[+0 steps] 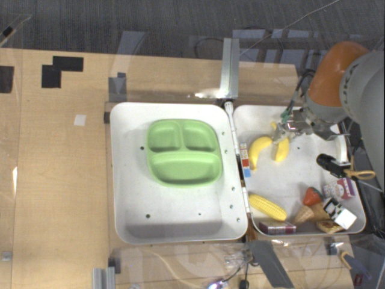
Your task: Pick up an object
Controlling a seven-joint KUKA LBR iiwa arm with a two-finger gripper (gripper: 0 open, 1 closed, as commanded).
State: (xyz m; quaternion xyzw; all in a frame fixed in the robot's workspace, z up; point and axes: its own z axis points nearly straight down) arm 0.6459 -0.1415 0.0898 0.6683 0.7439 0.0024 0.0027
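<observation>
Camera view has the end effector [281, 136] low in the right bin [301, 116], near its far edge, directly over a short yellow piece [281, 152] that lies just beside a banana [258, 150]. Whether it is open or closed I cannot tell. This looks like the grasp step; next it needs a centred closure, then a straight lift clear of the banana.

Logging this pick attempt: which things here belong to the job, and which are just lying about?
Job: end effector, banana beside it, right bin.
Lying about: green plate in left bin, corn cob, cone.
</observation>
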